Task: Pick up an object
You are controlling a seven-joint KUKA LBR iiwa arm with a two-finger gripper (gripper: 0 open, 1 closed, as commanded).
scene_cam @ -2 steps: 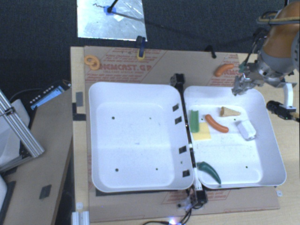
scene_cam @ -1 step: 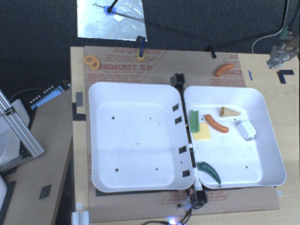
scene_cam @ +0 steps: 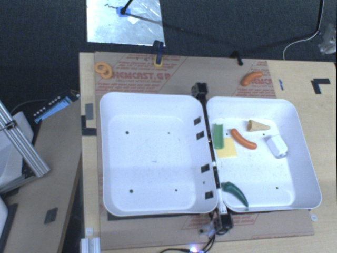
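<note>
Red block lettering runs across the brown board beneath two white bins, repeated along its far and near edges, but it is too blurred to read with certainty. The objects to be picked lie in the right bin: a green block stands close against the bin's left wall, a flat yellow square touches its near end, and an orange sausage lies aslant just beside both. A tan wedge rests nearer the far edge, a white lump sits towards the right wall, and a dark green pepper lies in the near left corner. The left bin shows four small dark dots on its floor, and black clips join the two bins along their shared edge. On the board's far edge, outside the bins, lie a second orange sausage, a tan ring at the far left corner, and a yellow clamp. A silvery sheet lies on the dark carpet beyond, and a pale wooden table with a metal rail stands at left. The state of the gripper cannot be told here.
</note>
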